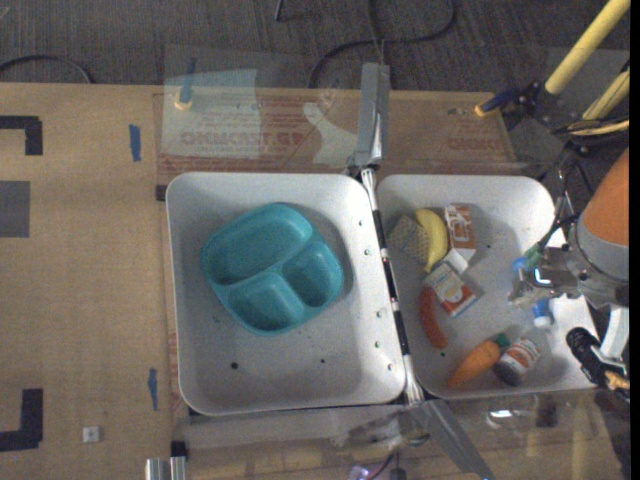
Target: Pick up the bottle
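The bottle (pixel 517 359) lies just beside the carrot (pixel 476 363), on its leaf-end side. The pincer (pixel 540 283) hangs above it; whether it is released or clenched I cannot tell. It should descend squarely over the bottle's body, keeping off the carrot.

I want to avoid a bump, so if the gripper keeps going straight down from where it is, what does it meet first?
Probably the small bottle with the blue cap, which lies just under the gripper near the right white bin's right edge. Depth is unclear from this slanted view, so it may miss and touch the bin floor.
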